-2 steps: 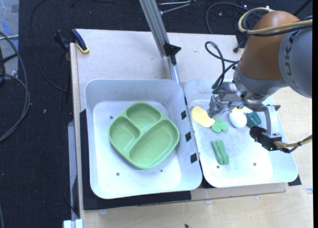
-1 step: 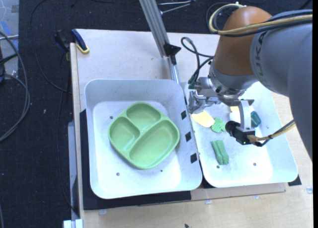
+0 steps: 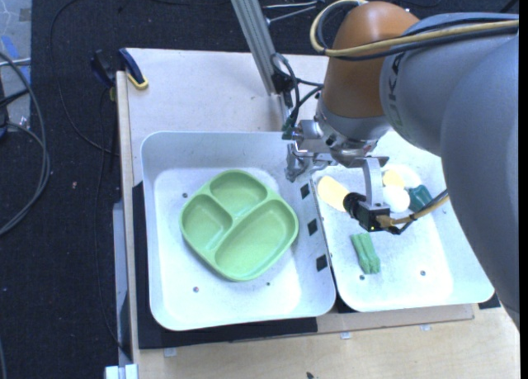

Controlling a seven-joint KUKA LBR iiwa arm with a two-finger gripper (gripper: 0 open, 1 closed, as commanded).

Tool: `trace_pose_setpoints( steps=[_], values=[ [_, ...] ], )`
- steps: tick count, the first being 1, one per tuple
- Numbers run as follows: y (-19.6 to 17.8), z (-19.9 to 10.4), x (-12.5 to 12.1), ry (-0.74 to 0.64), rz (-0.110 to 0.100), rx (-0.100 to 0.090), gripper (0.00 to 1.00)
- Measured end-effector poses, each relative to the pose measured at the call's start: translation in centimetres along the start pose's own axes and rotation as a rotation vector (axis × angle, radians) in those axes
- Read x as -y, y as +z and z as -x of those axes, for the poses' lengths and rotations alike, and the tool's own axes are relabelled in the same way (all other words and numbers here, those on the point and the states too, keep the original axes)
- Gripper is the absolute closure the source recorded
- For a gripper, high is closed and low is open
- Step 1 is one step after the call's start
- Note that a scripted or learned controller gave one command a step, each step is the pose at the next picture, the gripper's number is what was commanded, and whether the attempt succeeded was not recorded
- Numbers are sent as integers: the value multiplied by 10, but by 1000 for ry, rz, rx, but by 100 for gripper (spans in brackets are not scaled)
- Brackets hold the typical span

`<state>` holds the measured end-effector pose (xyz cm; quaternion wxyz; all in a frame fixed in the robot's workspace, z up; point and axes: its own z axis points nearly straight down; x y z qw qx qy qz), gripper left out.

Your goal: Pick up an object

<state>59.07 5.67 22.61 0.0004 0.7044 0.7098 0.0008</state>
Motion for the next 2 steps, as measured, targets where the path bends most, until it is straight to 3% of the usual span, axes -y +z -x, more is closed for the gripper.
trace_pose_setpoints(
  steps=[1, 2],
  values=[
    [-2, -39, -20, 1, 1, -1, 100],
    [-1, -36, -19, 4, -2, 1, 0]
  ],
)
